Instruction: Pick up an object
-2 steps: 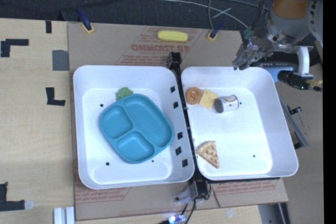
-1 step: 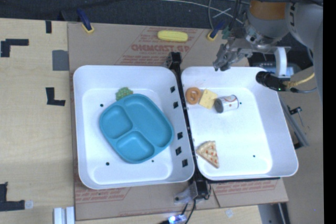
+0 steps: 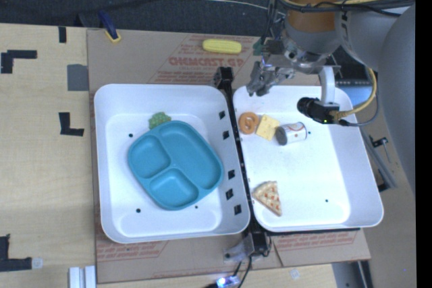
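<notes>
A left white bin [image 3: 108, 145] of smooth plastic sits on a cardboard-covered bench [image 3: 135, 57] and holds a glossy blue plate [image 3: 174, 163] with three compartments. A small green leafy piece [image 3: 159, 120] touches its upper edge. Beyond the bins, a yellow corn cob [image 3: 221, 46] lies on the cardboard. The right white bin [image 3: 337, 172] holds a tan ring-shaped pretzel [image 3: 248, 123] touching a yellow cheese block [image 3: 267, 127], a small grey can [image 3: 291, 133] on its side, and a pizza slice [image 3: 268, 197] nearer the front. The pincer [image 3: 260, 84] hovers above the pretzel, holding nothing; whether it is open or closed cannot be told.
</notes>
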